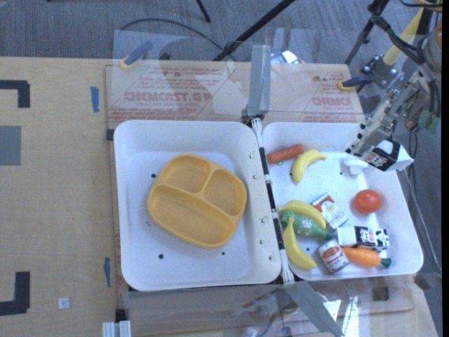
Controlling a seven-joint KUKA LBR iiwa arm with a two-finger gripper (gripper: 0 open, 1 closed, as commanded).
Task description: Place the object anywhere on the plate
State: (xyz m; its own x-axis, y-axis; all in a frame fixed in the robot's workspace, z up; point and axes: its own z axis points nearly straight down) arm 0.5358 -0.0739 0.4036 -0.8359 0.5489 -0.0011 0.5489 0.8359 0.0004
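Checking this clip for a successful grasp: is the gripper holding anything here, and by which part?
It cannot be told. The gripper sits at the far right edge of the right bin, right by a small carton, but no item shows clearly between its fingers.

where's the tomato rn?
Camera view: the tomato lies in the right bin, near its right wall, below the small milk carton and right of the red-and-white packet.

Robotics lab: taped cardboard bench (56,188), tripod legs (280,5) on carpet, toy food in white bins (133,209).
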